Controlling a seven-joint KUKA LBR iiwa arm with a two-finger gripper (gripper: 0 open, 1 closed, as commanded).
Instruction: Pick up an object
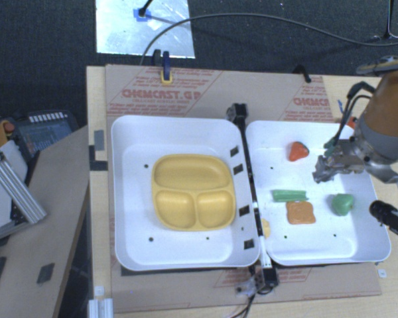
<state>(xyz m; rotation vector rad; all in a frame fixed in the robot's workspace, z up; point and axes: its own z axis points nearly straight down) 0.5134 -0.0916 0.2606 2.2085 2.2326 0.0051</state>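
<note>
While the gripper (323,171) hangs over the right bin (318,250), finger state indiscernible: red piece (298,151), green stick (289,195), orange toast (300,212), green lump (342,204)

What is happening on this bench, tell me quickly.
A robot arm reaches in from the right, its gripper low over the right bin, among a red piece, a green stick, an orange slice and a green lump. It holds nothing visible. The left bin holds a yellow tray.
</note>
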